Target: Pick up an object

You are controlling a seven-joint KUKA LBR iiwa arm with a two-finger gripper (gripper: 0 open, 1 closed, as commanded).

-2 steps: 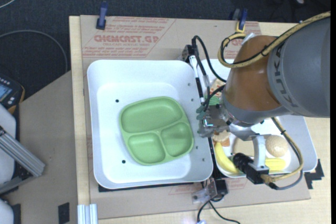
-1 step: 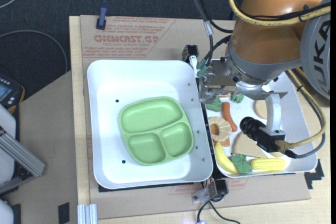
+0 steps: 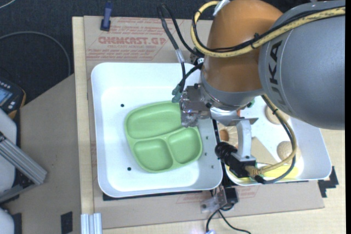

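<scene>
- The grey-and-orange arm (image 3: 241, 46) is reaching in from the right.
- Its gripper (image 3: 190, 109) is sitting at the right rim of the green divided tray (image 3: 156, 137) (whether it is gripping, I cannot tell).
- The tray is lying in the left bin (image 3: 107, 118).

The bench (image 3: 131, 44) is topped by a brown board with red lettering along its far side. Two white bins lie on it side by side: the left bin (image 3: 107, 118) and the right bin (image 3: 313, 155). A small blue clip (image 3: 106, 16) sits at the board's far left edge.
</scene>
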